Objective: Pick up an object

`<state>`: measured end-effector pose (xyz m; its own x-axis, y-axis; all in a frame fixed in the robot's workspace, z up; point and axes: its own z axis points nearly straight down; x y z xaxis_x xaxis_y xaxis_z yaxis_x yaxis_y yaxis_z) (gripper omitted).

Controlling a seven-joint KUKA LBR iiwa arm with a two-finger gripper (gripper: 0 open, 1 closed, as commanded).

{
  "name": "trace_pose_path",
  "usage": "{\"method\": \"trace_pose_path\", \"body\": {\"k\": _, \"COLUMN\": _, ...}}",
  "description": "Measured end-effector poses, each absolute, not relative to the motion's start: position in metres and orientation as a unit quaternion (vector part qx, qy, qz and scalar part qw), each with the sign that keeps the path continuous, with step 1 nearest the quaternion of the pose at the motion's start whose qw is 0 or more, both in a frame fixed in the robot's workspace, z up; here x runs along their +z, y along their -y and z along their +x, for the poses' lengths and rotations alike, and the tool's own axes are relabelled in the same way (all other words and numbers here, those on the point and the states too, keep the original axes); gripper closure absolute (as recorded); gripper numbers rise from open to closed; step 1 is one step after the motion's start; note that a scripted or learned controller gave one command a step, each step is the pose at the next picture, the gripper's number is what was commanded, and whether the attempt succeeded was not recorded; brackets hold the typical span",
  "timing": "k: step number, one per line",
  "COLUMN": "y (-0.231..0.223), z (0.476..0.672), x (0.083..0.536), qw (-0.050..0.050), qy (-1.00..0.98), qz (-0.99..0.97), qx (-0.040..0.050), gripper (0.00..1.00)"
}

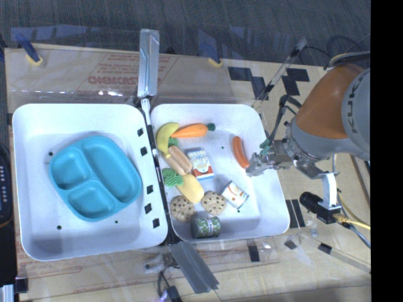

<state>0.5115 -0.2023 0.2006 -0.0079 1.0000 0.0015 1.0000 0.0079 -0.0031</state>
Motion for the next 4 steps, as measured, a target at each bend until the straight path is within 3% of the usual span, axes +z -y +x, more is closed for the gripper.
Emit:
{"method": "trace_pose_path", "body": {"k": 1, "y": 0.209, "z": 0.58, "x": 0.179, "qw": 0.001, "qy": 0.753, "qz": -0.658, "qx": 0.0006, "gripper": 0.0}}
{"method": "trace_pose_path", "body": {"k": 2, "y": 0.209, "z": 0.559, "x": 0.104, "qw": 0.003, "qy": 0.804, "qz": -0.595, "qx": 0.0009, "gripper": 0.0}}
{"method": "trace_pose_path", "body": {"k": 3, "y": 0.206, "z": 0.656, "x": 0.092, "qw": 0.001, "qy": 0.826, "qz": -0.564, "qx": -0.0003, "gripper": 0.0}}
{"method": "trace_pose_path", "body": {"k": 4, "y": 0.176, "z": 0.657, "x": 0.092, "qw": 0.001, "qy": 0.838, "qz": -0.546, "qx": -0.0002, "gripper": 0.0}}
